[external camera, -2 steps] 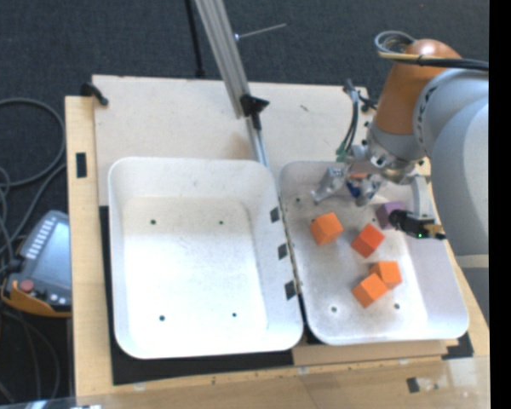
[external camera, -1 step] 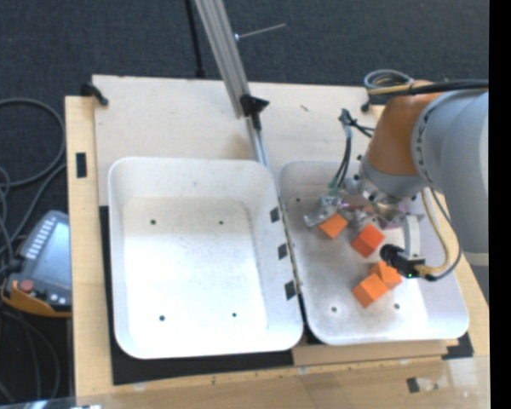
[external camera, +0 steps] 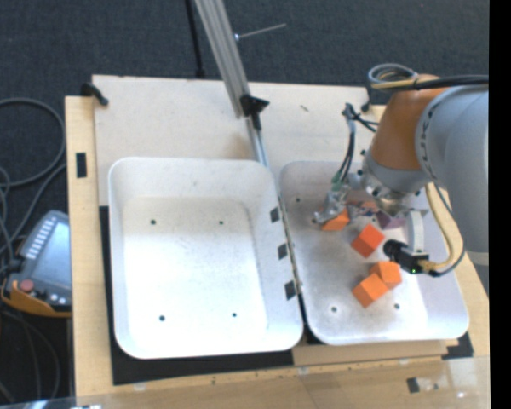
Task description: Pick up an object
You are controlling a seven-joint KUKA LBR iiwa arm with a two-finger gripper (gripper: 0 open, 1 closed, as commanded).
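— Where's the gripper [external camera: 335, 211] now?

— Down low inside the right bin [external camera: 324, 313], in its upper half, near the wall it shares with the left bin [external camera: 123, 228]. The grey arm [external camera: 460, 160] with its orange band leans in over the bin's far side and covers a good part of it.

— Has it got anything?

— There's a small orange piece [external camera: 332, 221] right at its tip, touching it or nearly so. Whether that piece actually sits between the fingers I cannot tell from here, nor how wide they stand; the wrist is in the way.

— What else is in that bin?

— An orange block [external camera: 367, 241] just toward the bin's middle from the gripper, and two more orange blocks [external camera: 377, 284] nearer the bin's front edge, touching each other. Something purplish [external camera: 392, 221] peeks out from under the wrist, too hidden to name.

— How would those blocks handle, do you reckon?

— They look like small stiff cubes, probably light, with flat faces and sharp edges. I'd guess they won't crush or sag. Best hold would be across two opposite flat faces, squarely, not corner to corner, or a cube could twist out. The single block stands clear of its neighbours; the touching pair would crowd the fingers.
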